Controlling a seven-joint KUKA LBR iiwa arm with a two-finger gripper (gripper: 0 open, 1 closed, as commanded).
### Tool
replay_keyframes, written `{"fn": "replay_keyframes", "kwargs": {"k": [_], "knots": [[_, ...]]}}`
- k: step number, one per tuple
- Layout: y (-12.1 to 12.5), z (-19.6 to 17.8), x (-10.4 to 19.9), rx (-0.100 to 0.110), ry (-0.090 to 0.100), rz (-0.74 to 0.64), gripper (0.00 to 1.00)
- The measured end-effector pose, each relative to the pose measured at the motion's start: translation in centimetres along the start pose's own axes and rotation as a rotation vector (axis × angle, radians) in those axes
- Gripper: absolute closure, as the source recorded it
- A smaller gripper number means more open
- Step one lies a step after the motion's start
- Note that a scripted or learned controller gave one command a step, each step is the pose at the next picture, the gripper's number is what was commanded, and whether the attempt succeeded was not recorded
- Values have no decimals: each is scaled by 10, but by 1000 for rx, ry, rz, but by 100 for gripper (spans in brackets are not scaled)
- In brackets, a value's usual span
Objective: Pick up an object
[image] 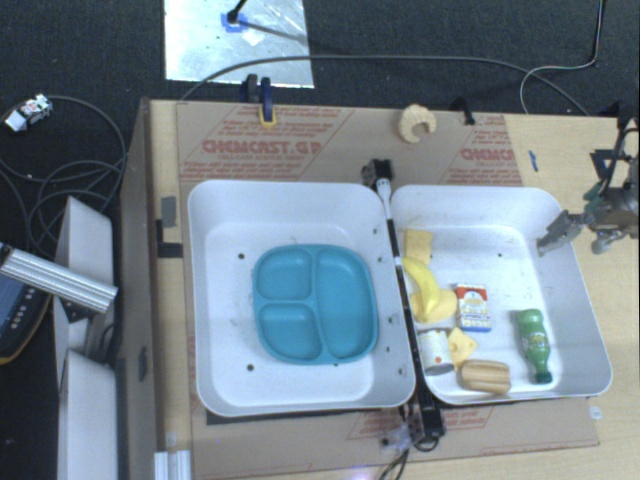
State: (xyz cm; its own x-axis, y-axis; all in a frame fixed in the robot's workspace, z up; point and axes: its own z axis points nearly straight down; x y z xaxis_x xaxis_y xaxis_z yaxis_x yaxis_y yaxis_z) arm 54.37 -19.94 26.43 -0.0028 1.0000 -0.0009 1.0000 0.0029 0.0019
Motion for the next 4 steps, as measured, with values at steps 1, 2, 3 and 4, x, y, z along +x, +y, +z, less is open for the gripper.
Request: {"fn": "replay_keyframes", "kwargs": {"k": [1,2,3,4], "knots": [[-8,121,-7,4,1,2,0],[-36,151,-7,1,0,2,0],[-46,180,-7,1,1,2,0],[-45,169,-7,-2,0,1,100]]}}
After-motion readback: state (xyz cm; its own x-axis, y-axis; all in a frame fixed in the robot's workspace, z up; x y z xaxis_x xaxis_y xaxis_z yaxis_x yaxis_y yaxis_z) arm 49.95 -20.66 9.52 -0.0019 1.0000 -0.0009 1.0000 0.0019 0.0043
